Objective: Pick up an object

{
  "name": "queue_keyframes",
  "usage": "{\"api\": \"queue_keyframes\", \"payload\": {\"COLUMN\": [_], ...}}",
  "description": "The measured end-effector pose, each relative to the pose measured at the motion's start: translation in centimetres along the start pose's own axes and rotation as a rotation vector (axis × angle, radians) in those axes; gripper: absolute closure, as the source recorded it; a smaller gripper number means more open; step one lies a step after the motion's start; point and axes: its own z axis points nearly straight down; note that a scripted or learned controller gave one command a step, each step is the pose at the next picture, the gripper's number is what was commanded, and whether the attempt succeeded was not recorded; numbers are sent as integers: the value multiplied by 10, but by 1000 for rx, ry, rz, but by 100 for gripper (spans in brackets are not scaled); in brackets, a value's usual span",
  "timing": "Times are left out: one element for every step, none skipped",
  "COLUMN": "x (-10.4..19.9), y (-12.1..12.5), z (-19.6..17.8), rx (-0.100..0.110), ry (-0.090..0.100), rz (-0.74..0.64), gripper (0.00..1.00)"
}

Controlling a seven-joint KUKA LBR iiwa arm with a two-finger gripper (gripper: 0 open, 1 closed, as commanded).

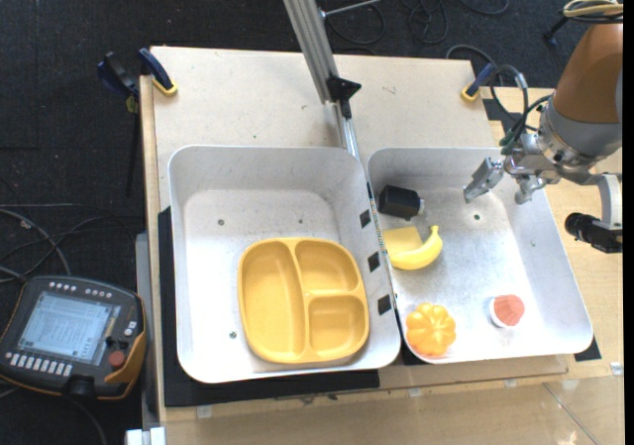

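Above, the gripper hangs over the back of the right bin, near its far right wall, below the arm's orange band. Its two fingers stand apart, and nothing lies between them — it holds nothing.

Four candidate things lie in the right bin. A black object rests at the back left, near the divider between the bins; just in front of it lies a banana. An orange pumpkin-shaped toy sits at the front left corner, and a small red piece lies at the front, right of centre. The left bin bears a yellow divided tray.

The relation that matters: every thing lies to the view's left of, or nearer the camera than, the gripper. The black object is probably the closest, nearly level with the gripper and off to the view's left, apart from it. The banana lies further left and forward; its long axis runs roughly across the bin, curving up at the right tip, so a grasp would likely want the fingers across that axis — a judgement only. No object sits under the fingers now, so the approach seems not yet begun.

No brand, label or writing can be read on any object; the pendant at lower left shows a screen too small to read.
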Motion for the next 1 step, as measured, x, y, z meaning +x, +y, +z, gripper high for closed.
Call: {"api": "queue_keyframes", "payload": {"x": [-3], "y": [0], "z": [64], "rx": [1], "ry": [1], "rz": [0], "gripper": [0]}}
